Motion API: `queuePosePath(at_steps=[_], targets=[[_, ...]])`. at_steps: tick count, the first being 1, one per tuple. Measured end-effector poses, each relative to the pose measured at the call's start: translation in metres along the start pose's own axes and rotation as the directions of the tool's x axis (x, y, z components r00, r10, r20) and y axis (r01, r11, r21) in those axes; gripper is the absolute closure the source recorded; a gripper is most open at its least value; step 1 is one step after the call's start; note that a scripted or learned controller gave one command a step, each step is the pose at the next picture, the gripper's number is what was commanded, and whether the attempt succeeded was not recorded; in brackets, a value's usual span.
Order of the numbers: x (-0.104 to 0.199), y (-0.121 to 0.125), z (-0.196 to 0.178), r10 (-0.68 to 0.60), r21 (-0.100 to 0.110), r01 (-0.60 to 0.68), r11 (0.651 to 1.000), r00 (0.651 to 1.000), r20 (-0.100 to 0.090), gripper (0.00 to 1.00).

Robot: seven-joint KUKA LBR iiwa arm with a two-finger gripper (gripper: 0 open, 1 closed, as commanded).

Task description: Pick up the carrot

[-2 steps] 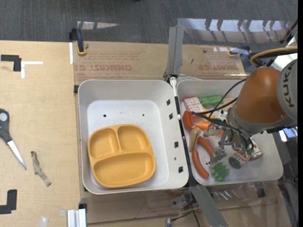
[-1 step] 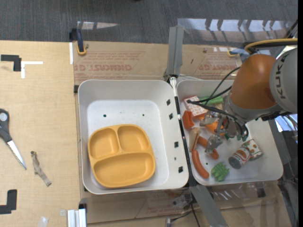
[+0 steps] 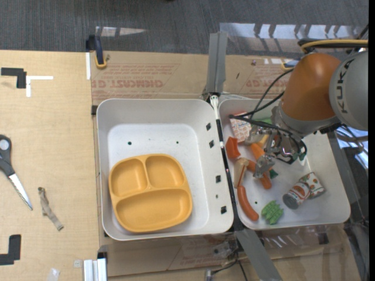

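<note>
In the left bin [image 3: 105, 157] a yellow plate [image 3: 150, 192] sits toward the front edge; in the right bin [image 3: 334, 215], near its left wall, lies the carrot [image 3: 258, 151], among a hot dog [image 3: 246, 205] and other toy food, with a can [image 3: 303, 189] to the right. My gripper [image 3: 266, 167] hangs just over that clutter, and I cannot tell how it is set or whether it has anything. I judge the carrot light, stiff and somewhat slick, best pinched across its thicker middle.
</note>
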State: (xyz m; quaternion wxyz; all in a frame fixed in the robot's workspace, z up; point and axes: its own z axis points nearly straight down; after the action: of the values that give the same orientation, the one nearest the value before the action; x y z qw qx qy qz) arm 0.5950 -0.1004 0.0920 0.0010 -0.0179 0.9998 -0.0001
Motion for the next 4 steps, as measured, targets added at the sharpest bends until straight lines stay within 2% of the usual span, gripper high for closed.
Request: queuePosePath(at_steps=[1,2,3,4], targets=[[-0.002,0.001,-0.010,-0.003,0.000,0.003,1.000,1.000,0.004,1.00],[0.012,0.043,-0.145,0.089,0.000,-0.089,0.996,0.996,0.004,1.00],[0.114,0.070,-0.099,0.129,0.000,-0.129,0.992,0.992,-0.002,1.00],[0.115,0.000,-0.188,0.351,0.000,-0.351,0.936,0.936,0.004,1.00]])
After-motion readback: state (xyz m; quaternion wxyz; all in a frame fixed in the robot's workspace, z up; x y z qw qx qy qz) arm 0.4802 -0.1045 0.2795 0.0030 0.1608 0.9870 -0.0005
